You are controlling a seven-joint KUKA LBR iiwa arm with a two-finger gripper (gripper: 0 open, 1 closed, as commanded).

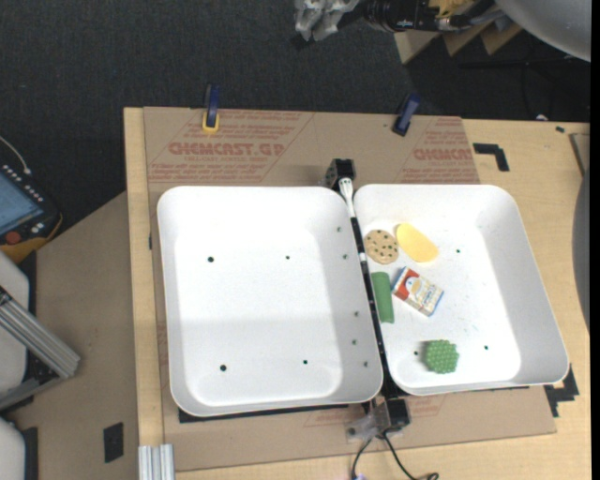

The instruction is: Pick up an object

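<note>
Several small objects lie in the left part of the right bin (511,281). A round brown cookie (381,246) rests beside a yellow wedge (416,242). Below them a green stick (382,296) lies along the bin's left wall, next to a small red, white and blue box (417,292). A bumpy green ball (440,355) sits near the front rim. My gripper (316,19) hangs at the top edge of the view, far behind both bins and well above the objects, partly cut off by the frame.
The left bin (187,281) adjoins the right one along a black divider (361,272). Both rest on a cardboard sheet (281,141) held by a yellow-blue clamp (212,111) and a blue clamp (406,114). A metal rail (33,333) lies at the left.
</note>
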